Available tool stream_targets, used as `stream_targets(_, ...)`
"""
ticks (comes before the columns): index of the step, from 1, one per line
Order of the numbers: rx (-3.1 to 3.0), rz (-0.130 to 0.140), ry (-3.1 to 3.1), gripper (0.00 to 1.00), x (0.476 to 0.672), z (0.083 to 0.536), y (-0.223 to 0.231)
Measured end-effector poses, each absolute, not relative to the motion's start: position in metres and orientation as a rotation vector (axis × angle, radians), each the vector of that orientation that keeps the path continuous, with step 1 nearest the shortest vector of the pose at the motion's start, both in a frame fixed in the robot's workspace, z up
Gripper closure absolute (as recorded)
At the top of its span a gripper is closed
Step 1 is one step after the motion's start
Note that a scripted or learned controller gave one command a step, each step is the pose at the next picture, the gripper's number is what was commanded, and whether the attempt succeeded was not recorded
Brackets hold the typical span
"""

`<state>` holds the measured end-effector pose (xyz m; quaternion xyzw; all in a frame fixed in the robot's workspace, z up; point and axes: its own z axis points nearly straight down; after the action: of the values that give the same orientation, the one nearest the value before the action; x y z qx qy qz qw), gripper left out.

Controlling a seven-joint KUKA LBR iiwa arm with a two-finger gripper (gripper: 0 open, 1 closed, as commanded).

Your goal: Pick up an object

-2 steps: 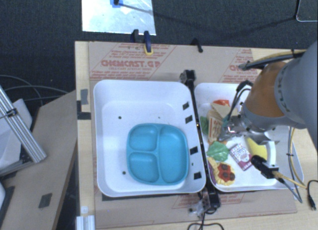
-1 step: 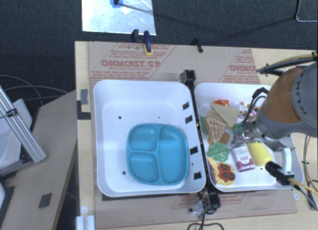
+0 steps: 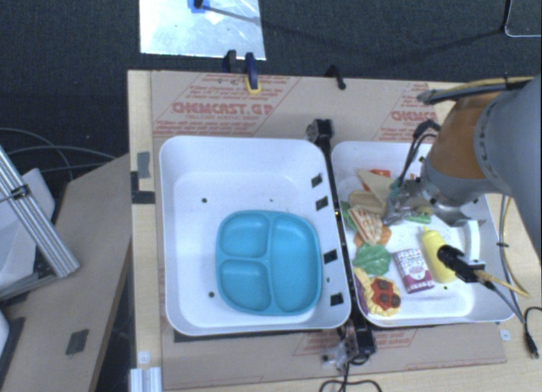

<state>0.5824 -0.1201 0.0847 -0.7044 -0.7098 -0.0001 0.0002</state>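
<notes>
The right bin holds several toy foods: a tan wedge, a striped sandwich-like piece, a green leafy piece, a maroon carton, a yellow bottle and a yellow-and-red piece. My gripper is low in this bin, just right of the striped piece and below the tan wedge. The grey arm with its orange band hides much of the bin's right half. I cannot make out anything held.
The left bin holds a blue divided plate. A black divider clamp sits between the bins at the back. A cardboard sheet lies under both bins. Cables run at the right edge.
</notes>
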Motion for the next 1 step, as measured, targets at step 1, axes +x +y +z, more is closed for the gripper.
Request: stream_targets(1, -2.214, -0.003, -2.233, 1.00, 0.5819, 0.0955, -0.1213)
